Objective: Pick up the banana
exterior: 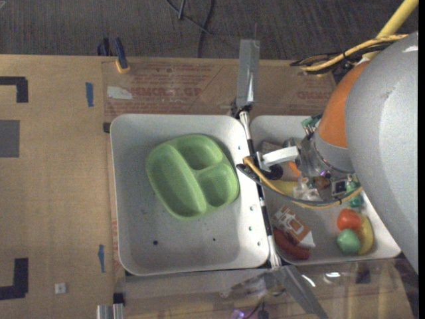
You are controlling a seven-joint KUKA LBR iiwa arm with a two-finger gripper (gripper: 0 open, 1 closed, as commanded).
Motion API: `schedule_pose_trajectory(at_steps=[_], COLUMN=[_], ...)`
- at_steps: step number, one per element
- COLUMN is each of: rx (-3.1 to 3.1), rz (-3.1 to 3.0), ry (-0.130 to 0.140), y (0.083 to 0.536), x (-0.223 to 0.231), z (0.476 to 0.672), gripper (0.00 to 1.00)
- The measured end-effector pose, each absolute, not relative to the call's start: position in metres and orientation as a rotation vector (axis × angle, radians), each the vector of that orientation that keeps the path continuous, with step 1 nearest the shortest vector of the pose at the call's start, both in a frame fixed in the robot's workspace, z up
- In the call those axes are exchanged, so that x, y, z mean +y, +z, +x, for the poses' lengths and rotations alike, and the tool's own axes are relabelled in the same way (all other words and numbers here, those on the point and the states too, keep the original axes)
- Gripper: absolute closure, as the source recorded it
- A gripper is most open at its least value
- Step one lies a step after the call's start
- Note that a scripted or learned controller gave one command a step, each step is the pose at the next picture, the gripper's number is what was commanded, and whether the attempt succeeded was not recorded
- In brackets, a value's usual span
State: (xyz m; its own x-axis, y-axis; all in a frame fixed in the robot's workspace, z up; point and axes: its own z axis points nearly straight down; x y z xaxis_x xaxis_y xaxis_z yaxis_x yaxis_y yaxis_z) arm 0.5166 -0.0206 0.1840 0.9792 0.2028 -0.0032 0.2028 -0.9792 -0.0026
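Note:
The banana looks like a short yellow curve at the near right corner of the right bin, tucked against a green fruit and a red one. My gripper hangs low over the left middle of that bin, well left of the banana. The wrist and a looping yellow cable hide its tips. I see nothing yellow held in it.
A green divided plate lies in the left bin. A red and white packet and a dark red item lie near the right bin's front left. The big grey arm covers the bin's right side.

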Motion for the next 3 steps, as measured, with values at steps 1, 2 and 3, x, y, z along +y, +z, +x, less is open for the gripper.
schedule_pose_trajectory(at_steps=[1,2,3], rx=[-0.379,-0.44,-0.339], rz=[-3.119,-3.108,-3.123], ry=[0.0,0.01,0.0], y=[0.279,0.183,0.242], x=[0.046,0.027,0.069], z=[0.537,0.478,0.514], gripper=[1.0,1.0,1.0])
